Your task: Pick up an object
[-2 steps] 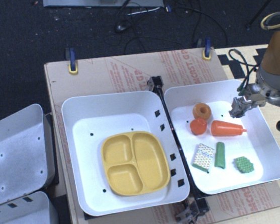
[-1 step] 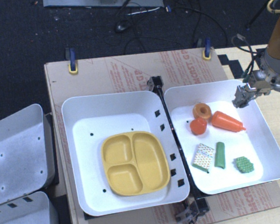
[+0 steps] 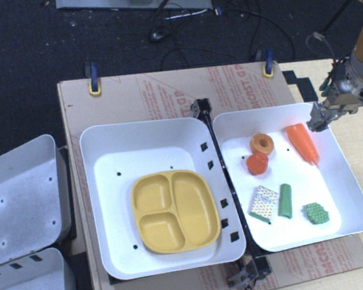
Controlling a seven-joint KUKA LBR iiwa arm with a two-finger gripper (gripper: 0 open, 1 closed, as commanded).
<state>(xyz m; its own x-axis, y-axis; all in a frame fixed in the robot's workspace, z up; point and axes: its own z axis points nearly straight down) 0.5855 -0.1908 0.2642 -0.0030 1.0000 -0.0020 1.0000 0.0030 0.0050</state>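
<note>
Nearest the lens, a knobbly green plastic lump (image 3: 316, 212) lies in the right white bin (image 3: 353, 182) beside a green stick (image 3: 285, 201) and an orange carrot-shaped toy (image 3: 303, 142), loose for picking. At the bin's upper right edge hangs the end effector (image 3: 318, 121); its grip state I cannot tell.

Floor: dark speckled carpet (image 3: 19, 56), strewn with black cables (image 3: 219, 21) near the top.
Bench top: a brown cardboard sheet (image 3: 156, 95) with red printing, held at its far edge by two yellow clamps (image 3: 95, 86).
Far side: a grey metal bar (image 3: 131, 1) lies flat on the carpet.
Left side: spare white bins (image 3: 17, 194) lie tilted beside the bench.
Light: even and flat, soft shadows only.
</note>
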